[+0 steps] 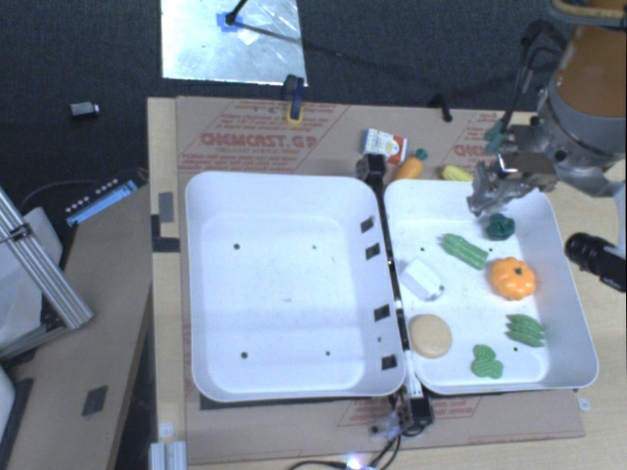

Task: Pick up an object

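Nothing is lifted yet. The gripper [487, 202] hangs over the right bin [573, 355], beside a dark green toy [502, 227]; whether its grip is wide or narrow, I cannot tell.

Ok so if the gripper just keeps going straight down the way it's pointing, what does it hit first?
Most likely the dark green object in the right bin, which lies just below the gripper. Depth is hard to judge from this slanted view, so it could instead touch the bin floor beside it.

tool [487, 204] hanging over the right bin's [573, 292] far edge, just beside a dark green thing [502, 227]
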Robot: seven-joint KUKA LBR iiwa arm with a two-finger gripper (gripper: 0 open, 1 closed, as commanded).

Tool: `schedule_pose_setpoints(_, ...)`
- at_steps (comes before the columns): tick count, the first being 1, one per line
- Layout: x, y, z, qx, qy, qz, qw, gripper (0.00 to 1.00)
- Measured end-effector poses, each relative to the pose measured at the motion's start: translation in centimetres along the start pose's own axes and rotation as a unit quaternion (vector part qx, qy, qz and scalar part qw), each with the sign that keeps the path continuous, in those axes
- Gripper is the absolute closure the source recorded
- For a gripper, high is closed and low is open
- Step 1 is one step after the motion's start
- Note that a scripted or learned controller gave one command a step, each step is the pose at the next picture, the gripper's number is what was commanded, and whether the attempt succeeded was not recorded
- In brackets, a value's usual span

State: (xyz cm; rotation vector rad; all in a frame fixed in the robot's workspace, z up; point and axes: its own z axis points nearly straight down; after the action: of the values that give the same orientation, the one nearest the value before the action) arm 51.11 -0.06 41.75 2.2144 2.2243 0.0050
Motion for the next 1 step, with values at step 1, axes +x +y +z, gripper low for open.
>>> schedule_pose_setpoints(1,3.13,-2.47,-1.2,0.0,0.0,-0.001,1.0,1.0)
